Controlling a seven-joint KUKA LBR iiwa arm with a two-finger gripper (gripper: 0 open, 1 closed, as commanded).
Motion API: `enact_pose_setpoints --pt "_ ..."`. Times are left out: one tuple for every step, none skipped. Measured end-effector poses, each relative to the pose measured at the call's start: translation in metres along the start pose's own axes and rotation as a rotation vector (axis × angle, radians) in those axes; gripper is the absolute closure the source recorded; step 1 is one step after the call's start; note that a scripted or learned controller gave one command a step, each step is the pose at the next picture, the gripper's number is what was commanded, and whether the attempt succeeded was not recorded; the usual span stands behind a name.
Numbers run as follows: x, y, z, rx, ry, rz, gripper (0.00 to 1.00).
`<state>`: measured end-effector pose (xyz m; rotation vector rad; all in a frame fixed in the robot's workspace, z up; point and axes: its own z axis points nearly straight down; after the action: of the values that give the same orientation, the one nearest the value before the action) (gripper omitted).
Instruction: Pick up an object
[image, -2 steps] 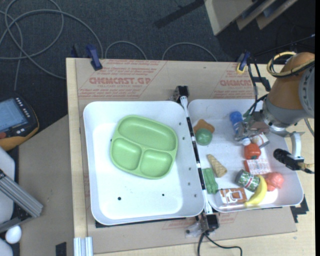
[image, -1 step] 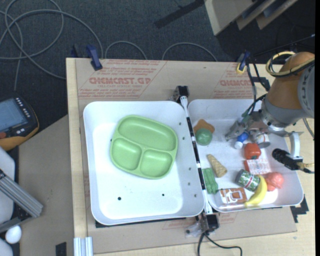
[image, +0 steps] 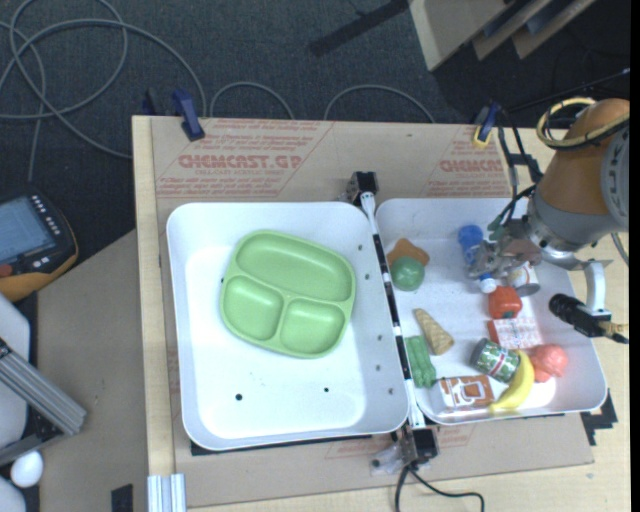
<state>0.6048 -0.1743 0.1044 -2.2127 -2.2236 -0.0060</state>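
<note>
Camera view looks down on the desk (image: 150, 300), which carries two white bins side by side; the left bin (image: 200, 400) holds a green divided plate (image: 288, 292), and the right bin (image: 590, 385) holds a clutter of small things. The arm (image: 585, 185), grey with an orange band, reaches in from the right and hangs over the upper part of the right bin; its gripper (image: 497, 265) sits low among the items, and whether it is apart or clamped on anything I cannot tell, because the mechanism blurs into what lies beneath.

The step in hand looks like the descent onto a target, not yet a lift; nothing is visibly held. The likeliest targets are the blue object (image: 470, 240) touching the gripper's left side and the red object (image: 504, 300) just below it. The next move calls for a firm closing on one item and a straight rise clear of the neighbours.

Elsewhere in the right bin: a yellow banana (image: 516, 386) near the front edge; a carton (image: 464, 392) beside it; a green can (image: 496, 358); a pink ball (image: 548, 362); a green ball (image: 407, 273) resting against an orange piece (image: 408, 250); a tan cone (image: 433, 331); a green pod (image: 419, 362) along the left wall.
</note>
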Motion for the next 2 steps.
enact_pose_setpoints --pt "0.066 -0.021 -0.089 -0.002 -0.006 0.003 1.00" --pt "0.047 -0.004 -0.097 -0.003 -0.008 0.005 1.00"
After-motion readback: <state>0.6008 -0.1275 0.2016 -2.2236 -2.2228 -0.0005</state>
